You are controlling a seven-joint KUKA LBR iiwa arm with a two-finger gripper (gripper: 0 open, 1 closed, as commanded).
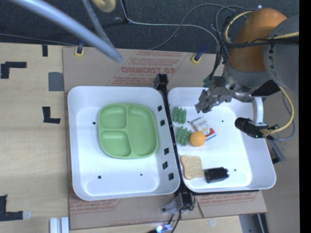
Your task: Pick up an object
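Observation:
My gripper [203, 106] hangs over the upper middle of the right bin [243, 154], dark fingers pointing down and left. Just below it lies a small white and red packet [203, 126], with an orange ball [197, 139] touching its lower left. Two green broccoli-like pieces [179, 114] [183, 135] sit along the bin's left wall. A slice of toast [192, 166] and a black block [216, 174] rest near the front edge. I see nothing between the fingers.
The left bin [82, 144] holds a green divided plate [128, 130]. A black divider clip strip [165, 130] runs between the bins. Cables loop behind the arm at upper right. A grey pole crosses the top left.

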